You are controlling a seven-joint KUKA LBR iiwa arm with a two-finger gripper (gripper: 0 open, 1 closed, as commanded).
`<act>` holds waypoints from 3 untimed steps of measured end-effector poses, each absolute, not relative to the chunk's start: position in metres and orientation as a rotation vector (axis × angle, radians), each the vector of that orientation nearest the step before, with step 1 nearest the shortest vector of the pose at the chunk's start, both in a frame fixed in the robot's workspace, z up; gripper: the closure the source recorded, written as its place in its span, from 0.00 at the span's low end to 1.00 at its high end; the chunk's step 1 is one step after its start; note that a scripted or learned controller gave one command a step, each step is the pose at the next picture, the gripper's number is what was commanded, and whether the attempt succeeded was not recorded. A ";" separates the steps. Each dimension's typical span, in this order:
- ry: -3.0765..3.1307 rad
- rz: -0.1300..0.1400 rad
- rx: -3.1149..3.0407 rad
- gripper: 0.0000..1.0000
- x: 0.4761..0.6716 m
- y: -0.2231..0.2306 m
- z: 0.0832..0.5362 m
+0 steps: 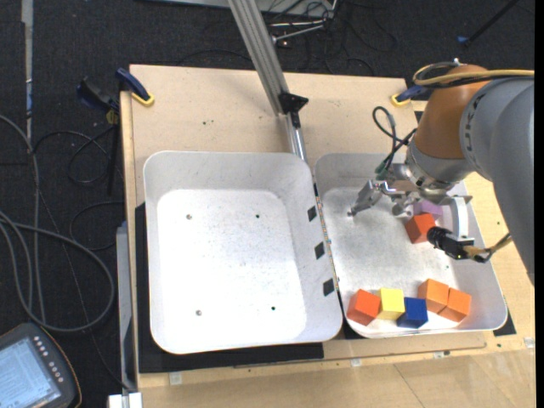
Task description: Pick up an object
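Bench (212,109): tan board carrying two shallow white bins side by side.

Left bin (170,185): speckled floor, nothing lying in it.

Right bin (340,185): holds all the blocks and the working end of the arm.

Arm (476,126): grey with an orange band, reaching in from the right and hanging over the upper part of the right bin.

Gripper (387,195): low over the bin's upper middle, one thin finger (364,201) slanting left toward the floor. Whether the jaws stand open or closed cannot be told; cables and the wrist body clutter them. No block is visible between them.

Red-orange block (419,228): alone, just below and right of the gripper, close under the wrist; the nearest candidate for picking.

Row along the bin's lower edge: orange block (365,305), yellow block (392,301), blue block (414,312), then two orange blocks (447,298) at the right end, touching or nearly so.

Risks, as judged:
- The gripper sits left of the lone block, so a straight descent likely closes on bare floor.
- A finger landing on the block's top or edge could shove it toward the bin wall.
- The packed row leaves little room for fingers; one could be knocked aside instead of gripped.
- Loose cables near the wrist may snag.
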State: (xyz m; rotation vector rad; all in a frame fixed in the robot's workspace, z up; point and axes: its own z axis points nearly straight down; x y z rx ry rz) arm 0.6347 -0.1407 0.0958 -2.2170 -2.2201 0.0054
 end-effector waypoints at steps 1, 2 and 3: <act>-2.225 -0.001 -2.222 1.00 0.637 -0.141 0.110; -2.230 -0.007 -2.224 1.00 0.646 -0.144 0.171; -2.230 -0.005 -2.223 1.00 0.648 -0.150 0.217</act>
